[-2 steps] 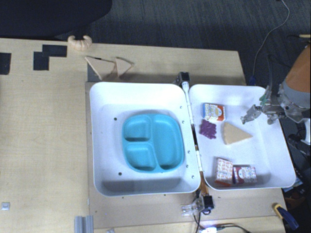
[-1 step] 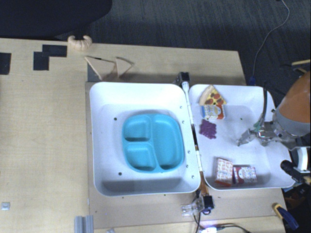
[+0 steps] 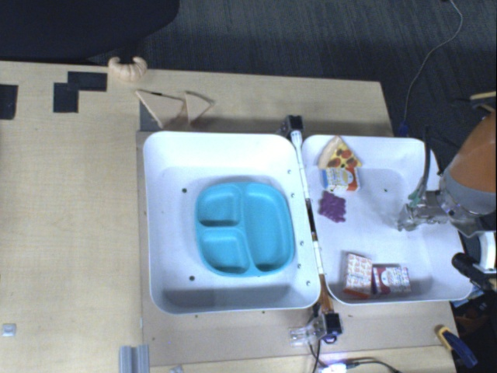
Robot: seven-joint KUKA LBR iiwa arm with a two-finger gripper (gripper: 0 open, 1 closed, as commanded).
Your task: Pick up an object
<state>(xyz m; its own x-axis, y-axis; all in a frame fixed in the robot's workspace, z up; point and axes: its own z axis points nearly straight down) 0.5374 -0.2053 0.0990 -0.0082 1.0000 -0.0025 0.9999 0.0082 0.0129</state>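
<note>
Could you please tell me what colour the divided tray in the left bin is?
The divided tray is light blue, seen in the camera view.

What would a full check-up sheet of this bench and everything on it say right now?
Surface: pale wooden bench bearing two white bins, left bin and right bin, side by side.
Job's things: in the right bin, a pizza-slice toy above a small carton, a purple piece, and two small boxes near the front wall.
Clutter: a blue divided tray in the left bin.
Grippers: gripper hangs over the right bin's right side, nothing seen between it and the toys.
Cables: thin wire across the floor; wires at the bench's front edge.
Surroundings: dark carpet.
</note>
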